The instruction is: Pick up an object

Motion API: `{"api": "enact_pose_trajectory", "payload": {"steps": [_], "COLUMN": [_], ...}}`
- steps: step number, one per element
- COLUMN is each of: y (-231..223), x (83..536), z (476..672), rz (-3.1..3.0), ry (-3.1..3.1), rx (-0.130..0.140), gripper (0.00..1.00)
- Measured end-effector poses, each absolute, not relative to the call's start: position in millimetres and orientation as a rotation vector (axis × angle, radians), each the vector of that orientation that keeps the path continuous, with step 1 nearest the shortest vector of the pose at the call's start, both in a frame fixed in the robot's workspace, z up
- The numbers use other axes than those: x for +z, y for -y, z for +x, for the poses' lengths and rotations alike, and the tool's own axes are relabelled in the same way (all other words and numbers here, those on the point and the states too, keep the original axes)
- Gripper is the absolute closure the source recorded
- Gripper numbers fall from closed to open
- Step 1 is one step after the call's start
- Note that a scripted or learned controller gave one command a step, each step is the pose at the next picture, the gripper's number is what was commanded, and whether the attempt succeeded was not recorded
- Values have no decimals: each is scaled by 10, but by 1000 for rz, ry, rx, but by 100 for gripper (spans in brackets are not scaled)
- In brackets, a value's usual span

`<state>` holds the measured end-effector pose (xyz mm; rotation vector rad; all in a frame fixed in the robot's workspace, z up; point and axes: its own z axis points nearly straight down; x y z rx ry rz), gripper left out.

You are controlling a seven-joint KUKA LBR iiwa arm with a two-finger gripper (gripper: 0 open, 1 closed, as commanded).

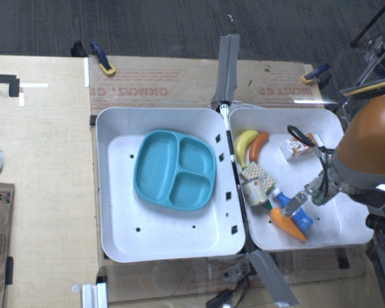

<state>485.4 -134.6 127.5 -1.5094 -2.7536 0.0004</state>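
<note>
From my seat, the pincer (299,202) sits low in the right bin (330,233), reaching in from the right under the arm's orange band (372,140). I cannot tell how it is set; the tip is small and dark against the clutter, and nothing is clearly pinched.

Right beneath and touching the tip, as far as I can judge, is a blue object (294,213), lying at a slant. Just below that, an orange carrot (287,224) lies diagonally, its thick end toward the bin's near wall. To the left of the tip, close by, is a pale patterned block (257,183), resting against the divider side of the bin.

Farther up I see a yellow banana (244,145) and an orange-red pepper-like piece (257,145) side by side, touching. Above the pincer, well apart from it, is a small white and brown box (298,147) with a black loop beside it.

The left bin (115,191) holds a teal divided plate (176,170), near its middle.
</note>
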Motion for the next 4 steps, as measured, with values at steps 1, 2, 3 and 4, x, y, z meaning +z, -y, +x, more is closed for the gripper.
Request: {"api": "enact_pose_trajectory", "payload": {"steps": [1, 2, 3, 4], "y": [1451, 1275, 1292, 1012], "x": [1535, 1014, 1169, 2209], "z": [4787, 4909, 4960, 5287], "rz": [-1092, -1015, -1027, -1025], "ry": [2948, 2970, 2983, 2971], "rx": [0, 0, -4, 1], "gripper": [0, 0, 100, 100]}}
